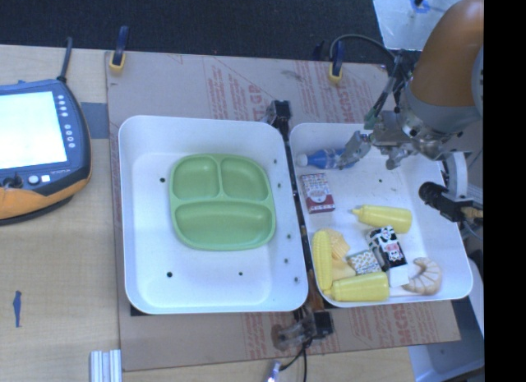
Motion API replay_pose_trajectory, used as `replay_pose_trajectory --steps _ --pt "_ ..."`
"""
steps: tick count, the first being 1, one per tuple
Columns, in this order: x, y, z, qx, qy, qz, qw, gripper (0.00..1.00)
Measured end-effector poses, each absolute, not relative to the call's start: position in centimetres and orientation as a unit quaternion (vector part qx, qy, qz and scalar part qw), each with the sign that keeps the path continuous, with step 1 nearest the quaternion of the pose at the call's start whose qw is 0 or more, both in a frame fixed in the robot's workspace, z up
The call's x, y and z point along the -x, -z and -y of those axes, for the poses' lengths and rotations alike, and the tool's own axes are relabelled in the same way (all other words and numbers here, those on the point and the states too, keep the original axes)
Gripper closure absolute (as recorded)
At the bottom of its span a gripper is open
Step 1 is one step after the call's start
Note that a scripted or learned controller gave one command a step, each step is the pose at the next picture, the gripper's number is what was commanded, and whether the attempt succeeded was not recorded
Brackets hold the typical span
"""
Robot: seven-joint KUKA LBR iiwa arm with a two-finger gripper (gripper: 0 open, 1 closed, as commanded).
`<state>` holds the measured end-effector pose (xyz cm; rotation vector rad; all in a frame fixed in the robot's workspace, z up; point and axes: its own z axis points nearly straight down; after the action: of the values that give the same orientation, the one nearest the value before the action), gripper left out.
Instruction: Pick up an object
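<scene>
My gripper (375,151) hangs over the back of the right bin (457,249), fingers spread open with nothing between them. Its left finger (356,149) is close to a small clear water bottle (323,158) lying at the bin's back left. In front of that lie a red and white carton (316,192), a yellow mustard bottle (384,217), a black and white cow-patterned box (387,248), a corn cob (322,260), a second yellow bottle (359,288) and a shrimp (425,276).
The left bin (144,273) holds a green divided plate (222,201). A tablet-like pendant (37,146) lies at the bench's left edge. Clamps sit at the back (117,53) and between the bins (280,112). The arm's orange band (450,43) rises at the back right.
</scene>
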<state>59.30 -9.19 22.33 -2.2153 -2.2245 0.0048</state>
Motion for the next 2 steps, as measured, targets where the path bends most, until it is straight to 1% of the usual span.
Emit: replay_pose_trajectory --steps 1,2 --pt "-54.4 -26.0 13.6 0.707 -0.0012 0.708 0.001 0.0" --pt "-55.7 -19.9 14.2 0.705 -0.0022 0.709 0.001 0.0"
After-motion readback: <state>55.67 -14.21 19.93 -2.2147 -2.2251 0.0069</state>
